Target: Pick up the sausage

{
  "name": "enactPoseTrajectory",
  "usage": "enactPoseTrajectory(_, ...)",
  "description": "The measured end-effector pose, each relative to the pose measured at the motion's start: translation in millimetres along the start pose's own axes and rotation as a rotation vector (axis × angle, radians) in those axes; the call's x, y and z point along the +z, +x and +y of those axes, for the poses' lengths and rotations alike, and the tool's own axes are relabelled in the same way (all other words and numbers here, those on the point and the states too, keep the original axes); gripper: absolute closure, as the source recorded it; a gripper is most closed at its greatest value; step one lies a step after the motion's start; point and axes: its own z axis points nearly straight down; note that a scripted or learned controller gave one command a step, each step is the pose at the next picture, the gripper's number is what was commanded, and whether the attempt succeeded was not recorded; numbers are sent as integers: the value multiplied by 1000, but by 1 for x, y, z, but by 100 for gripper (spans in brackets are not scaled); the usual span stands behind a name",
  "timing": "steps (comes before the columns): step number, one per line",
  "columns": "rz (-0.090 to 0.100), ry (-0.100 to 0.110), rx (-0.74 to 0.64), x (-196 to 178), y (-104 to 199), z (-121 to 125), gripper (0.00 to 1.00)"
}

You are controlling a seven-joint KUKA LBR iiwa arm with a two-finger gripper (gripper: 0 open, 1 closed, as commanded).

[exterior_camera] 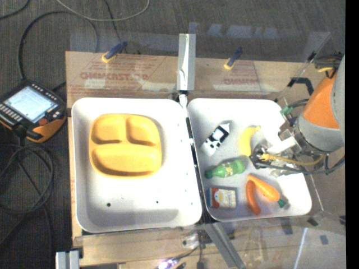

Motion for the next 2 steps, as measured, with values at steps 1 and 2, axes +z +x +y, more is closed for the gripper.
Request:
enactPoseTrajectory(1,1,3,-370,50,5,-15,100)
enactPoseTrajectory(2,1,-3,-148,-18,2,-2,100)
